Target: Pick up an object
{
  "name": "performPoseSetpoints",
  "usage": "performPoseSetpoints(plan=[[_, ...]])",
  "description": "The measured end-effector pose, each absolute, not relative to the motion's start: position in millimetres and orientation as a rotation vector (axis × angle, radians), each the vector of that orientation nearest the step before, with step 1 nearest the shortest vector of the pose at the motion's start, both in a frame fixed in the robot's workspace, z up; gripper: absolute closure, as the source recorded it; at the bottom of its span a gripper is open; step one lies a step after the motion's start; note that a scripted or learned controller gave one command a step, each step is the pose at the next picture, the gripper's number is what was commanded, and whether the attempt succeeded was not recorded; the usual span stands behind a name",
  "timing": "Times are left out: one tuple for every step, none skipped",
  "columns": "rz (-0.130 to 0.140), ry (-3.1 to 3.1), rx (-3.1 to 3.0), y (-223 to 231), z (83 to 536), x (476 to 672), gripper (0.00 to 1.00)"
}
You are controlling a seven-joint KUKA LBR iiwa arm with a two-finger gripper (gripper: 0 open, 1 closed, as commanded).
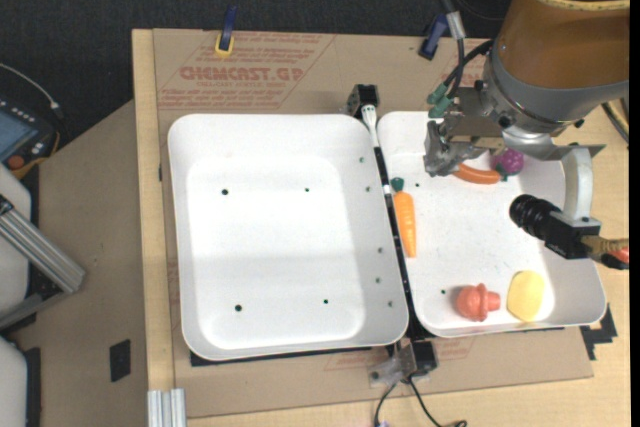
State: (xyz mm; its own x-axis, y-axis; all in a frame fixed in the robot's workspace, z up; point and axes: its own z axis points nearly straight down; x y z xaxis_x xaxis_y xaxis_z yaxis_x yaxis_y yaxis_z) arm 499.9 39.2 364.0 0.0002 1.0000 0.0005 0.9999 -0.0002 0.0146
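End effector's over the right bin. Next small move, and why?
Probably a short descent onto the orange sausage-shaped piece. The end effector sits at that piece's left end, near the back of the right bin, nothing seen in its grip. The carrot, red toy and lemon lie farther off.

- The gripper (441,158) hangs over the right bin (560,310), near its back left corner.
- A carrot (404,221) lies by the bin's left wall.
- A yellow lemon (526,296) sits beside a red toy (476,301).

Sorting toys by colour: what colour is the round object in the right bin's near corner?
Yellow object, camera view.
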Motion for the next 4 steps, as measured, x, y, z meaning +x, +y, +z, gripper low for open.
performPoseSetpoints(plan=[[-0.009,2.235,2.218,110.0,303.5,477.4,1.0],[-0.006,2.235,2.216,182.7,277.3,477.4,1.0],[-0.023,2.214,2.237,103.1,156.4,476.5,1.0],[0.002,2.221,2.223,118.8,83.4,519.0,1.0]])
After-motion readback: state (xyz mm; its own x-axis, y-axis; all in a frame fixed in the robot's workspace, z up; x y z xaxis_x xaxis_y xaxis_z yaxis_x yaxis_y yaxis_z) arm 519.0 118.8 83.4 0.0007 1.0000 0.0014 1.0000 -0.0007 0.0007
